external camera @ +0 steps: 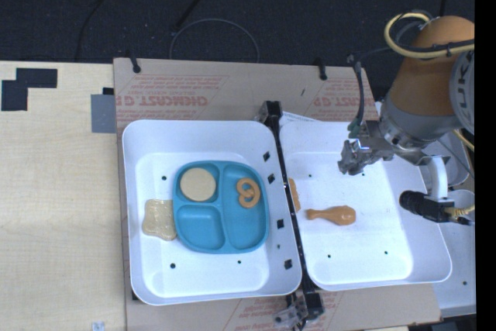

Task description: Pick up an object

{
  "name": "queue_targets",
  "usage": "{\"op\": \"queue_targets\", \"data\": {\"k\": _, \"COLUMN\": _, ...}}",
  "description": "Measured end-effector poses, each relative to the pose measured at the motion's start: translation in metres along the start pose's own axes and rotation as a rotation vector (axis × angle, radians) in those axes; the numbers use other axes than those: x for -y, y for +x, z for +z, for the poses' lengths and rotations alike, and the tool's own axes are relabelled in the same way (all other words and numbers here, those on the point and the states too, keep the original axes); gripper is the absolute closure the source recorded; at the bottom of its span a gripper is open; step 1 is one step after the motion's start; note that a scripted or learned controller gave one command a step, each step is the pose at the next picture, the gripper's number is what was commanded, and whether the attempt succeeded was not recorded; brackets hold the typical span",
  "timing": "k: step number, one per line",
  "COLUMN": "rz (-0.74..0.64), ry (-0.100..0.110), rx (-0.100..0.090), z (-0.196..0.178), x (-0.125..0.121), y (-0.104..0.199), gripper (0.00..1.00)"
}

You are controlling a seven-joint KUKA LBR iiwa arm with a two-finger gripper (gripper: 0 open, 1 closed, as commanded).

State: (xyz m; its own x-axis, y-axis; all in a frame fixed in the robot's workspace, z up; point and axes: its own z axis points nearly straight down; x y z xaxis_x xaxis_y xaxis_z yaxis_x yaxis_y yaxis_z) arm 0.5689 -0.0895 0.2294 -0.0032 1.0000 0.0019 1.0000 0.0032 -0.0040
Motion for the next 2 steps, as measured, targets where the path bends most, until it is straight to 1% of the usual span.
{"op": "queue_targets", "data": {"k": 1, "rz": 0.0, "ry": 0.001, "rx": 0.0, "z": 0.008, "x": 0.006, "y": 0.045, "gripper": 1.0}}
{"op": "queue_targets", "data": {"k": 2, "rz": -0.001, "ry": 0.0, "rx": -0.001, "z": -0.002, "x": 0.018, "y": 0.091, "gripper": 1.0}}
